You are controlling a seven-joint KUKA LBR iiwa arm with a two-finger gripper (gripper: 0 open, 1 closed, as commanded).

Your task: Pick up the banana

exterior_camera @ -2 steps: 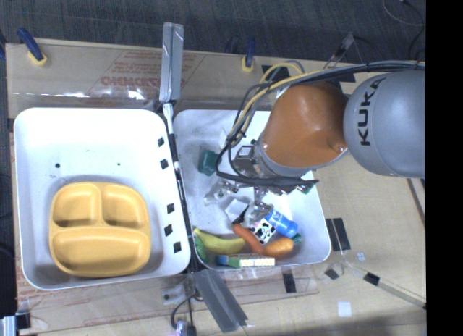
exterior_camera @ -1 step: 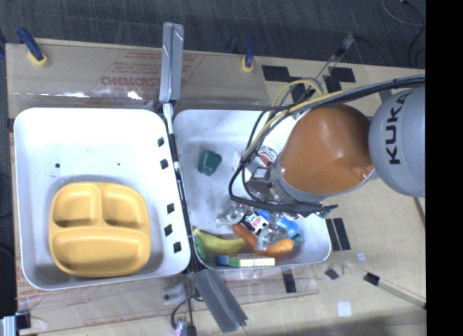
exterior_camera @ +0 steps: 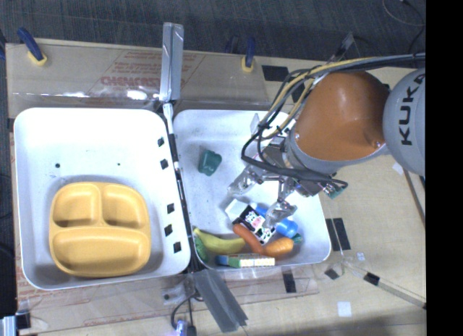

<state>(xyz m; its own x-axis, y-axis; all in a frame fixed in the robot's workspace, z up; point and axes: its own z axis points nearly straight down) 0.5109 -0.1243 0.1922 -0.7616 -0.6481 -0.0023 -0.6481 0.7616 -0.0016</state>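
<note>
- Two white bins sit side by side; the gripper (exterior_camera: 262,198) hangs over the right bin (exterior_camera: 189,132), and its metal fingers look spread apart with nothing between them.
- Down and to the left of the gripper, near the front wall of that bin, lies the banana (exterior_camera: 219,241), on its side with the curve running left to right, its left tip close to the bin's left wall.
- Just beside the banana's right end, almost directly below the gripper, sits a tight clutter: a black printed packet (exterior_camera: 254,220), an orange carrot-like piece (exterior_camera: 277,246), a blue object (exterior_camera: 287,227) and a pale stick (exterior_camera: 246,261) along the front wall. The carrot-like piece appears to touch or overlap the banana's right end.
- Up and to the left of the gripper a small green object (exterior_camera: 210,161) stands well apart from the rest.
- Far left of the gripper, in the left bin (exterior_camera: 87,121), rests a yellow divided tray (exterior_camera: 100,226).
- Handling, as a judgement: the banana is probably light and smooth, so round sides may slip between hard fingers; whether it is real and soft or a firm plastic toy I cannot tell.
- Best hold seems to be across the thick middle, fingers either side of the narrow width, toward the freer left half and away from the clutter.
- Front wall closeness could block one finger.
</note>
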